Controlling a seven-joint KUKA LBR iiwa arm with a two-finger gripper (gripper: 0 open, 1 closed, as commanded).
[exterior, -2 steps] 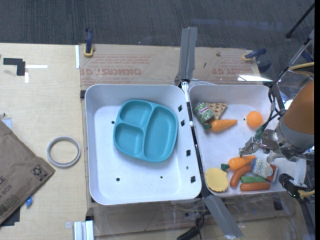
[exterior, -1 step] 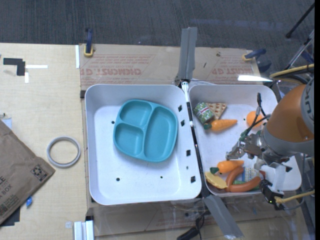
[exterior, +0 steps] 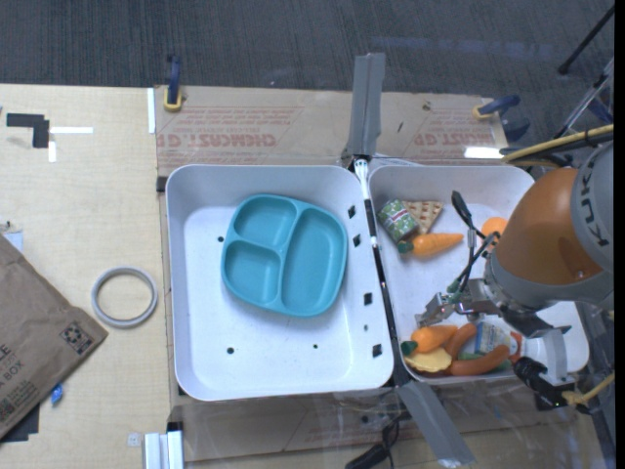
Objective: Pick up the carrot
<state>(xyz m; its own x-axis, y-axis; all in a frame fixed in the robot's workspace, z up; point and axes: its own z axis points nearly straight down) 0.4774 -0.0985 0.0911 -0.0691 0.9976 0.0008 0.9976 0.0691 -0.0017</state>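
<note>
The jaws [exterior: 441, 307] hang low over the near part of the right bin [exterior: 437, 174], and nothing can be seen between them; whether they stand open or closed cannot be told from the camera view, since they show as a small dark tangle under the wrist. The carrot [exterior: 436, 244], the thing the task wants, lies on the bin floor beyond the jaws, toward the far wall, apart from them and untouched. Its orange body points away to one side, with a green stub at the end nearest the divider.

Just beyond the carrot sit a green can [exterior: 396, 219] and a tan waffle piece [exterior: 426, 213], close enough to touch it or nearly so. Directly below the jaws, against the near wall, is a heap of toy food [exterior: 451, 350] (orange, yellow and red pieces, one of them carrot-like in colour, though it cannot be made out for certain). A black spoon [exterior: 465, 219] lies farther off, beside the arm's orange band.

The left bin [exterior: 180, 262] holds a blue divided plate [exterior: 285, 256], well clear of the jaws. On the counter [exterior: 78, 203] rests a tape ring [exterior: 124, 295].

As a judgement, the pick has not yet been made: the carrot rests in the bin and the whole of the grasp and lift remains.
</note>
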